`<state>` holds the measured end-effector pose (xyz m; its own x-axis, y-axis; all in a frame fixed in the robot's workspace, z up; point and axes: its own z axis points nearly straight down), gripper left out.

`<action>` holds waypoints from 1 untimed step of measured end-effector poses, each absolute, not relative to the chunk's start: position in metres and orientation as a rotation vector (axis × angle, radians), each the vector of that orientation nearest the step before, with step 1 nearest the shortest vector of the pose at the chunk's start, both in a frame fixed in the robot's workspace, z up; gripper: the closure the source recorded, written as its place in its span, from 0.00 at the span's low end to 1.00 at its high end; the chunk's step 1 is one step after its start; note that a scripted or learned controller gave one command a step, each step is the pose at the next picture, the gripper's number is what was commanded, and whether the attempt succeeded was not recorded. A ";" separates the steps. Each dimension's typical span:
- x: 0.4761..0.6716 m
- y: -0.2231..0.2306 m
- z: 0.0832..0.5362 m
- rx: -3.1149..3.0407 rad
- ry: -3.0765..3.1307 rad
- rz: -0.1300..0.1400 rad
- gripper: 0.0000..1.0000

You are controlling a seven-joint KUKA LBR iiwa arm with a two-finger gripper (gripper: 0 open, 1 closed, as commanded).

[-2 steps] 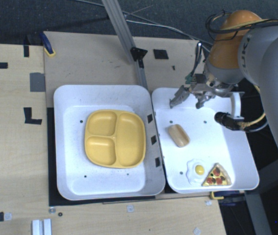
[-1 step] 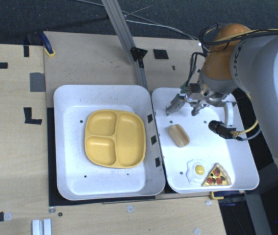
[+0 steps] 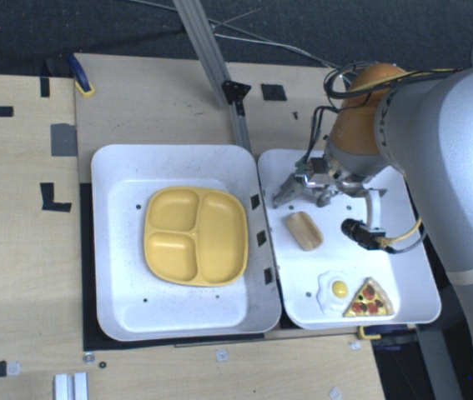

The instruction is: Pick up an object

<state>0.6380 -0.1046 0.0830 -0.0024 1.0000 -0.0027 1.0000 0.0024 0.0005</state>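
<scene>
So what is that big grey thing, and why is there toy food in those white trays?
The big grey thing is a robot arm with an orange band. It reaches in from the right. One camera looks down on the bench from above at a slant.

At the arm's end is a claw for grabbing things. It hangs just above a little bread roll in the right tray, and nothing is between its fingers.

That tray also has a toy fried egg and a toy pizza slice. The left tray holds a yellow plate with three sections. The robot's job is to pick something up.
</scene>
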 end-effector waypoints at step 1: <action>0.639 -0.105 0.097 2.214 2.220 0.000 1.00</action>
<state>0.6394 -0.1050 0.0970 -0.0027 1.0000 -0.0044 1.0000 0.0027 0.0043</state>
